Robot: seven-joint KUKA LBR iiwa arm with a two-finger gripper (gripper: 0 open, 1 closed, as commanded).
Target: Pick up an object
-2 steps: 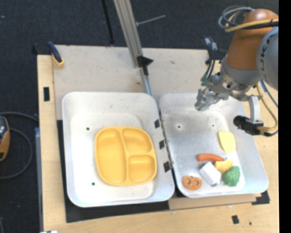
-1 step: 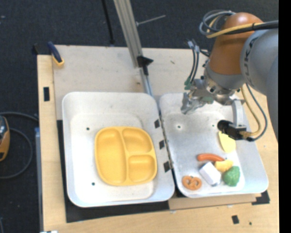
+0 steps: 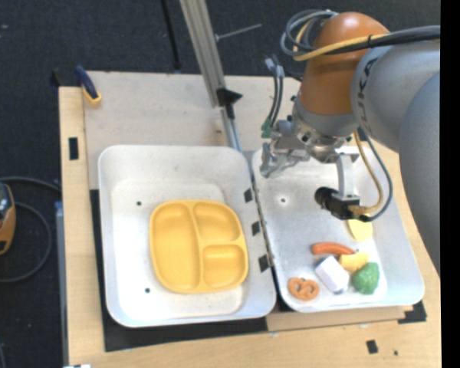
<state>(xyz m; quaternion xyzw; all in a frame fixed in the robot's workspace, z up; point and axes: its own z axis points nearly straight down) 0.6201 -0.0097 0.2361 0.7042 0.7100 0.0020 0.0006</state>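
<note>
Lying in a loose cluster toward five o'clock in the right bin [image 3: 291, 205], the candidate objects form a small heap: a brown pretzel [image 3: 303, 287] at the heap's seven o'clock, a white block [image 3: 331, 274] at its centre, a green broccoli piece [image 3: 366, 277] at four o'clock, and an orange carrot [image 3: 332, 248] at twelve o'clock. A small yellow piece [image 3: 353, 261] sits between the carrot and the broccoli, touching both, and a pale yellow wedge [image 3: 359, 229] lies just beyond, toward one o'clock. The claw [image 3: 274, 162] hovers at eleven o'clock of this bin, near its upper left corner and well apart from the heap; whether it is released or clenched cannot be told from this angle, and nothing is seen in it. Above it rise the orange band [image 3: 337, 60] and the grey arm [image 3: 406, 106], entering from three o'clock. The left bin [image 3: 123, 182] holds a yellow divided tray [image 3: 199, 245] near its centre. Both bins rest on the table [image 3: 138, 106], where a metal post [image 3: 203, 41] stands at twelve o'clock.
</note>
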